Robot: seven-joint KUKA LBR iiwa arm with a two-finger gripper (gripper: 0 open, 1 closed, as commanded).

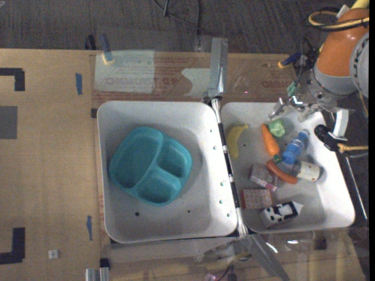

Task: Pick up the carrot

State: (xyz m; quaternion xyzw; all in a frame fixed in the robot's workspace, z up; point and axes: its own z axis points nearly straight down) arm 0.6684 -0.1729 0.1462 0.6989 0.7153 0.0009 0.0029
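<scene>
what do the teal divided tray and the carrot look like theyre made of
Teal divided tray in the left white bin: probably moulded plastic, smooth and matte, with one even colour and rounded compartment edges. Small orange carrot in the right white bin: likely a plastic toy, uniformly bright orange; too small to see its surface closely.

We see a teal divided plate (151, 165) in the left bin (117, 215). Right bin (337, 206): banana (235, 140) far-left, blue bottle (294, 148) mid, hot dog (282, 172) beside it, black-and-white toy cow (280, 212) near edge.
</scene>
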